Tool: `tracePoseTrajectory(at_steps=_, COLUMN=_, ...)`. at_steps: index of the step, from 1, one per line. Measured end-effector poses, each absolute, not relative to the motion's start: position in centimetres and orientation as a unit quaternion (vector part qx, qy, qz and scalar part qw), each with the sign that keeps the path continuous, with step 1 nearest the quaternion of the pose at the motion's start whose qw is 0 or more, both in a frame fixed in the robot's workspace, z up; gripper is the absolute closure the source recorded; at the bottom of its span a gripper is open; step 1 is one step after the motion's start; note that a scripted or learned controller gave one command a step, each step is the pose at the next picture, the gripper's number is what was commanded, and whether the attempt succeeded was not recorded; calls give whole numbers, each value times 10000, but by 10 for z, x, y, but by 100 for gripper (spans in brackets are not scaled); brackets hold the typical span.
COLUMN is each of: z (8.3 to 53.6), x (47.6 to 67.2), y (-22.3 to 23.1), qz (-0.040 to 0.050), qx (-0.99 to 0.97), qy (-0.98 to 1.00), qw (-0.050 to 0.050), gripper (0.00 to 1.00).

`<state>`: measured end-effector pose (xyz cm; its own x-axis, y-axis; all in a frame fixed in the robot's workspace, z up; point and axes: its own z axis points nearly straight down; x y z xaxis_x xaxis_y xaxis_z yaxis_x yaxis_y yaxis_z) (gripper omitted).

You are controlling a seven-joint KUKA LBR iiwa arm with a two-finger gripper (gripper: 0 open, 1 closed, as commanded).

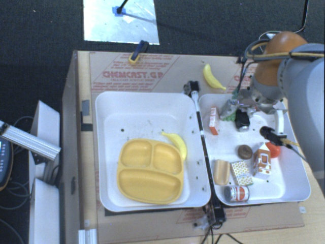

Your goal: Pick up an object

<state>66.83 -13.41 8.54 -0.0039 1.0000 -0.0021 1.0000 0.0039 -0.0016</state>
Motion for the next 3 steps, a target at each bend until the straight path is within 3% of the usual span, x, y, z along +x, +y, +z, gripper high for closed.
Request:
tracePoseTrajectory(at_steps=1, z=85, x=669, y=-178, qz=1, qx=7063, qy=7079, qw=17, gripper=0)
tracePoseTrajectory(at_steps=2, z=95, x=669, y=-178, qz=-14, qx=7048, qy=7094, qw=9, gripper=100)
tracePoseTrajectory(at_steps=3, z=143, x=666, y=-125, qz=-41, qx=7057, qy=7084, qw=-58, gripper=100)
